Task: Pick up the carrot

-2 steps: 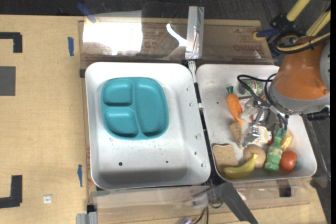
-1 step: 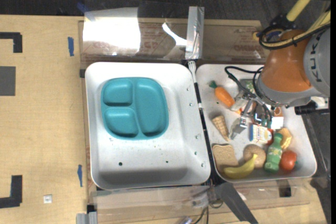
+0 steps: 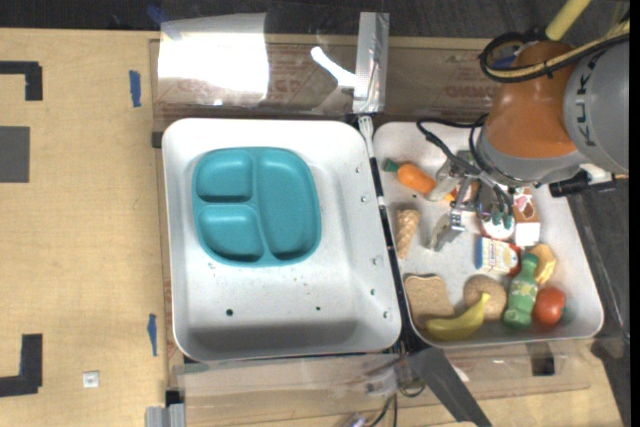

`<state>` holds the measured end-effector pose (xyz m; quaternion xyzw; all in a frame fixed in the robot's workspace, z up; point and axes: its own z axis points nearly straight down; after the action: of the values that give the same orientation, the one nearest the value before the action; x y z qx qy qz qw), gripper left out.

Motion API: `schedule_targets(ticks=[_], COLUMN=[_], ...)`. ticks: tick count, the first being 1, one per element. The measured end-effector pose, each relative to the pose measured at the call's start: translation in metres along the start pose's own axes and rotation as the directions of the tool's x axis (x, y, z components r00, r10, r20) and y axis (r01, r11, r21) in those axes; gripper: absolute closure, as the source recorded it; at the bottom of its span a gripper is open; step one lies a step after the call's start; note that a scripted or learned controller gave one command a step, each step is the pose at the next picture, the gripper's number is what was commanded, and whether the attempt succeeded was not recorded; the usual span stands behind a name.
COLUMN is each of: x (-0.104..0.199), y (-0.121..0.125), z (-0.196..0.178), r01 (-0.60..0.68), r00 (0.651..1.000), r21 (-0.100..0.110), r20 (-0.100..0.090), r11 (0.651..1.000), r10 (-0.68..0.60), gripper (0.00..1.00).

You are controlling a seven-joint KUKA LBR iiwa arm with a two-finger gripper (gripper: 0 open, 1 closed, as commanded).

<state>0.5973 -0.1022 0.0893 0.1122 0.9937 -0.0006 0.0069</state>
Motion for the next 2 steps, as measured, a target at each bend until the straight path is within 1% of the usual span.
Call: schedule_targets(ticks=[1,2], x=[-0.0037,-0.0031], y=[0.0020,0.0022], z=[-0.0141,-0.0131], r01=[0.003,0.003], r00=[1.000,1.000], r21=[-0.001,-0.001], r20=[0.014,0.011], r11=[1.000,1.000], r10=[-0.003,-0.003], gripper=[1.00,0.00])
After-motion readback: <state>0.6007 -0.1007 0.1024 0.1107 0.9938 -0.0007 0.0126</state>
